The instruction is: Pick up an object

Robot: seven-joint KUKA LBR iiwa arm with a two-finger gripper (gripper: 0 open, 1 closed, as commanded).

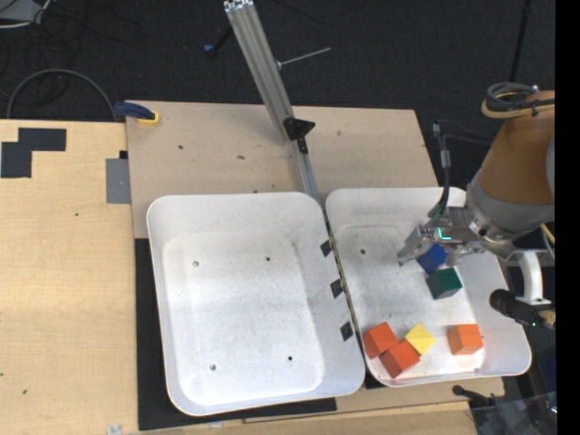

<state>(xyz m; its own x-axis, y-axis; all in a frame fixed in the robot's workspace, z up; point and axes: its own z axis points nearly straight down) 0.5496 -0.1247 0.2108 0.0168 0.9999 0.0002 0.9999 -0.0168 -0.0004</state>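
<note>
**Gripper down over the blue block in the right bin**

The blocks all lie in the right bin (362, 211), gathered toward its near and right side, which suits an arm that reaches in from the right. Two red blocks (390, 348), touching each other, sit against the near rim with a yellow block (420, 339) just beside them, and an orange block (465, 338) lies a little further right. These four are crowded along the rim, so a grasp there would likely have the fingers fouling a neighbour or the bin wall. The blue block (432, 258) and the green block (444, 283) lie nearer the bin's middle, touching or nearly so, the green one on the near side of the blue. The left bin (236, 297) holds no blocks.

The arm (517, 170) comes in over the right bin's far right corner, its orange band above the wrist, and bends down toward the floor of the bin. The gripper (428, 243) is low, right at the blue block's far-left edge, with a small green light showing on its body. I cannot tell whether the fingers are spread or closed, nor whether the blue block sits between them; it looks to be resting on the bin floor. My reading is that blue is the target, with green close enough to get nudged.
</note>
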